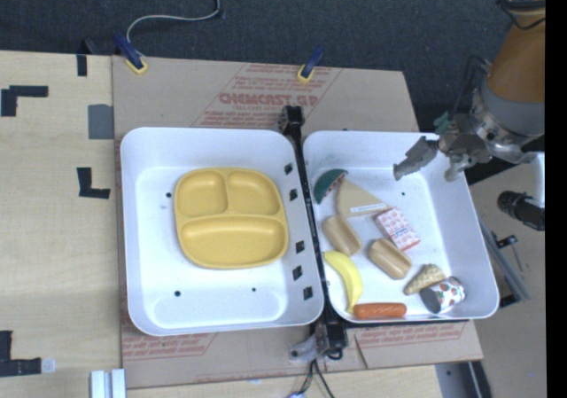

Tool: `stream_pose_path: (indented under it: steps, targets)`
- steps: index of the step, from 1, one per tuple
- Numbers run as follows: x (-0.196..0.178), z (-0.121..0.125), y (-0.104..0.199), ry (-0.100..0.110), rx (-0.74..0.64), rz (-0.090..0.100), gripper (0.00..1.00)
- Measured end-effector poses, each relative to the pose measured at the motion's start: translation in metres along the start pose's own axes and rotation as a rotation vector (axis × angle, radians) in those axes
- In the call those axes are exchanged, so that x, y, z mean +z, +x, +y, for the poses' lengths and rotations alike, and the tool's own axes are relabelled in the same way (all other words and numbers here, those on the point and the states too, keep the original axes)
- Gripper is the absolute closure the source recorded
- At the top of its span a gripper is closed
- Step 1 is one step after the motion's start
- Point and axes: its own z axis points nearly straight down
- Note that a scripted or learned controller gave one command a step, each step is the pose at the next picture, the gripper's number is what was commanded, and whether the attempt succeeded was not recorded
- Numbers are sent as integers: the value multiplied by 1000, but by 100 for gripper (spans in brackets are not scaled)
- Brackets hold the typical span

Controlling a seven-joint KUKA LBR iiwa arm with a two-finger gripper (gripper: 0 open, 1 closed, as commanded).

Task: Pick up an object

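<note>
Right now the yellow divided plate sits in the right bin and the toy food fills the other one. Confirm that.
Wrong bin. The camera view shows the yellow divided plate in the left bin; the toy food fills the other one, the right bin.

- Left bin [146, 210] and right bin [461, 210]: white plastic, smooth, slightly glossy
- Compartment plate [232, 216]: yellow plastic, smooth, soft sheen
- Banana [345, 275] and sausage [379, 309]: moulded plastic, glossy
- Bread rolls [341, 234]: tan plastic, smooth, matt
- Wedge [356, 196]: pale, matt surface
- Small packet [397, 230]: printed card or paper, matt
- Sheet under the bins [257, 99]: brown cardboard, matt, printed in red
- Bench top [44, 237]: light wood-grain finish, matt
- Gripper [432, 157]: grey metal, dull
- Arm band [523, 59]: orange, smooth, semi-gloss
</note>
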Motion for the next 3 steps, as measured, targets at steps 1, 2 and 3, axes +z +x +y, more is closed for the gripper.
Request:
stream_pose_path:
  steps: [1, 2, 3]
  targets:
    - [151, 19, -20, 5, 1, 1, 0]
    - [192, 109, -27, -8, -1, -2, 0]
    - [182, 109, -28, -6, -3, -5, 100]
